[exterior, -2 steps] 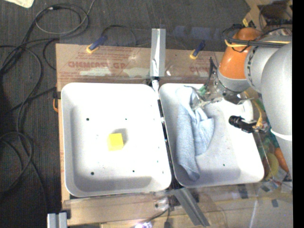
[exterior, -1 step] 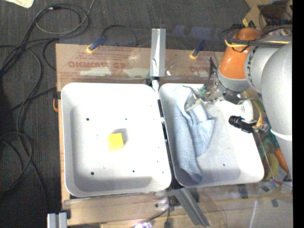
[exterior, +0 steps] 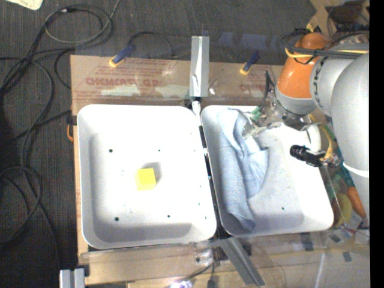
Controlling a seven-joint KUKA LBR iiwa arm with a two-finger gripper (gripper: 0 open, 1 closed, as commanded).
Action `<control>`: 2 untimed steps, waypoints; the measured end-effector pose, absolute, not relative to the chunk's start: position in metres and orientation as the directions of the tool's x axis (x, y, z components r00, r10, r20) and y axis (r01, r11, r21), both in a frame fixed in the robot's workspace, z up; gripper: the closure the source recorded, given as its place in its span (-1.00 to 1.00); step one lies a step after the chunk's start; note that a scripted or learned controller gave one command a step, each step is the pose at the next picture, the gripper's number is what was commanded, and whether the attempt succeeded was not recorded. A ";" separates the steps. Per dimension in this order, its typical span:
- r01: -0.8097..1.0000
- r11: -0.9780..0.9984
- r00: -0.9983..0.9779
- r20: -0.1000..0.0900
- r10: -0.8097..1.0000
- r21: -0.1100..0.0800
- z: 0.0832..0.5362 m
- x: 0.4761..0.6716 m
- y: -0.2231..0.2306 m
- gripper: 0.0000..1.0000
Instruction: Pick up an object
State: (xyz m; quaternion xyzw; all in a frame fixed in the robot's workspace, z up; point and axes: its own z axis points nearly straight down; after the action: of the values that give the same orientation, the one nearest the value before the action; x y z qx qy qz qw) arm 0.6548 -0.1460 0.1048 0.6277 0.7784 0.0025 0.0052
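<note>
A light blue cloth (exterior: 243, 167) lies crumpled along the left side of the right bin (exterior: 300, 218). Its upper end rises in a bunch toward my gripper (exterior: 259, 123). The gripper hangs over the back of that bin, right against the raised top of the cloth. The grey arm with its orange band (exterior: 297, 77) reaches in from the right. A small yellow block (exterior: 146, 178) sits alone near the middle of the left bin (exterior: 96, 131), far from the gripper.
A black part (exterior: 303, 153) sticks out over the right bin's right side, below the wrist. Orange and green items (exterior: 353, 200) lie outside that bin's right wall. A metal post (exterior: 199, 65) stands behind the seam between the bins. Cables run over the floor at left.
</note>
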 end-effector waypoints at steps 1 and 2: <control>0.977 0.212 -0.212 -0.005 0.977 0.010 0.105 0.655 -0.146 -1.00; 0.977 0.212 -0.212 -0.002 0.977 0.008 0.111 0.655 -0.145 1.00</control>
State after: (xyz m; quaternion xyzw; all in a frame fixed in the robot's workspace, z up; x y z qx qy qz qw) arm 0.6549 -0.1451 0.1107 0.6276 0.7785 0.0023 0.0034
